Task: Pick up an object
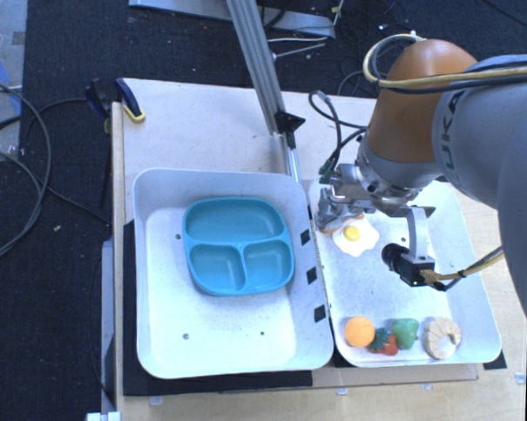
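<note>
We're in the approach step here, w/ the arm point(459, 127) leaning over the right bin point(471, 258) and the gripper point(340, 207) low at that bin's far left corner, just above the fried egg point(355, 237). Can't tell how far open it is from this angle, wrist bulk covers it, and we see nothing held. Our read: no pick yet.

The egg toy is flat, a glossy white blob w/ a round yellow yolk, prob. hard plastic, thin, tough to pinch. Something orange-ish peeks out right under the gripper, too hidden to name.

Along the near wall sit an orange ball point(359, 332), smooth and round; a small red bit point(382, 343); a green piece point(405, 332), blocky; and a pale tan round thing point(440, 337) w/ ridges. All bunched close.

Left bin point(154, 331) has a blue divided tray point(238, 245), three compartments, smooth molded plastic.

Next move, we'd say: come straight down on whatever's under the gripper, close, lift. Flat egg needs an edge grab.
</note>
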### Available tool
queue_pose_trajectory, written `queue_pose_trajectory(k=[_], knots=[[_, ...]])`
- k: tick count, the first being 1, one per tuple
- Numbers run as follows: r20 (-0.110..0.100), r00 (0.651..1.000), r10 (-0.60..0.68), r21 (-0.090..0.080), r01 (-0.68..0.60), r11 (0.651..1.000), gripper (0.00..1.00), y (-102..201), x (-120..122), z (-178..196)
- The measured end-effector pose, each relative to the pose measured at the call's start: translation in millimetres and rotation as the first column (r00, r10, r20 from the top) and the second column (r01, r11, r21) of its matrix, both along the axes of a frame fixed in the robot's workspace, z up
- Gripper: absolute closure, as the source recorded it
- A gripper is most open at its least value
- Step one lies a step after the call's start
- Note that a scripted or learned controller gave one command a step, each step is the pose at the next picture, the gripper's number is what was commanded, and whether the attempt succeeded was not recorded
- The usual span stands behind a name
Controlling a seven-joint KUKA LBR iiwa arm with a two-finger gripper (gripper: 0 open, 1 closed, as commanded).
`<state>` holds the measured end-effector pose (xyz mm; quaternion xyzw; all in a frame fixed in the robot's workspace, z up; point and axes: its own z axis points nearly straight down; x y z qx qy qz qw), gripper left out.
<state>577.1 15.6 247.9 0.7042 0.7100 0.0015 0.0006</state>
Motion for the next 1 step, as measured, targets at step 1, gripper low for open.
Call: queue_pose_trajectory(k=[1], knots=[[-0.002,1.0,-0.001,-0.001,0.001,1.0,1.0,48.8,28.3,-17.4]])
